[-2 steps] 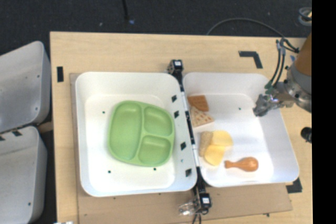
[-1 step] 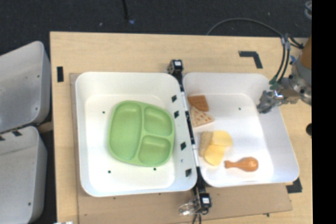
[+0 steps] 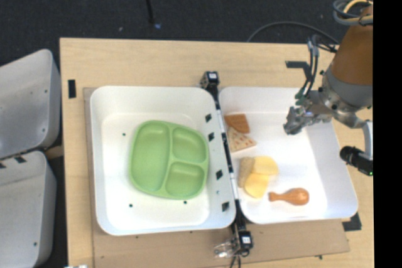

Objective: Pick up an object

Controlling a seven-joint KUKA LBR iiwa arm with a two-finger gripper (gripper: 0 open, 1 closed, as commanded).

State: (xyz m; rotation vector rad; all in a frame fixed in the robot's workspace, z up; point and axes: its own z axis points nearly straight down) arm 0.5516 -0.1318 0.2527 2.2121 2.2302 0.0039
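1. Bench (image 3: 75, 59): pale wood top bearing two shallow white bins side by side, with clips along their shared wall.
2. Left bin (image 3: 100, 135): holds one green tray (image 3: 168, 160), three-compartment, lying flat near the middle.
3. Right bin (image 3: 326, 191): holds all the small pieces, grouped along its left side, hard by the shared wall.
4. Orange wedge (image 3: 237, 123): uppermost piece, touching or just beside the cracker (image 3: 241, 141) below it.
5. Yellow lumps (image 3: 259, 176): two or three pale blocks bunched together below the cracker; they look like toy food, probably light and stiff, with smooth faces that may slip.
6. Drumstick (image 3: 291, 196): orange-brown, lying on its side, thin end toward the lumps, bulb end to the right; apart from the rest, so the likeliest pick. Judged light and rigid; take it across the bulb or at the neck, fingers square to its length, since a rounded bulb may squirt out of an off-centre pinch.
7. Gripper (image 3: 294, 125): low over the upper right part of the right bin, well apart from every piece; nothing seen between its parts. Whether it is spread or closed cannot be told at this size.
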